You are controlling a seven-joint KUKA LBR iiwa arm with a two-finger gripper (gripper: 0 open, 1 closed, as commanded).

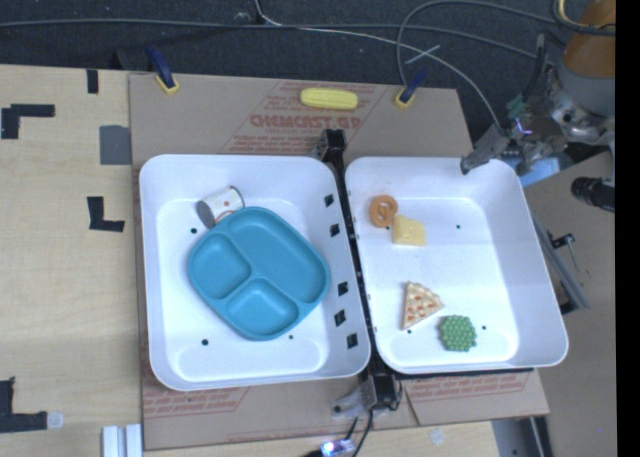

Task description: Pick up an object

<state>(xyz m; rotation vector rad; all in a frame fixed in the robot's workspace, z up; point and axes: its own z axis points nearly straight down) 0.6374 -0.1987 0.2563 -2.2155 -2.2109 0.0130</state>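
Grey metal marks the arm's wrist at the upper right of the camera view, where the gripper [490,153] hangs over the far right corner of the right bin [500,255]. Whether its jaws are spread or pressed together cannot be told at this angle, and nothing is seen between them.

Candidate objects all lie left of and nearer the camera than the gripper, on the floor of the right bin. Closest are a brown ring-shaped doughnut [383,210] and, just beside it, a pale yellow cheese block [408,232], both near the bin's far left corner. Further toward the near rim sit a pizza slice [420,303], its long axis running roughly from the far side to the near side with the tip pointing away from the camera, and a round green vegetable piece [457,332] just beside it. The coming move is judged to call for travel leftward and down into the bin; the doughnut and the cheese block are the shorter reach.

Across the central divider, the left bin [160,275] holds a blue sectioned tray [257,271] and a small cup [221,206] lying on its side, touching the tray's far edge. A yellow banana-like item [328,98] rests on the cardboard sheet [250,125] beyond the bins. Red printing on that cardboard is too faint to read with certainty.
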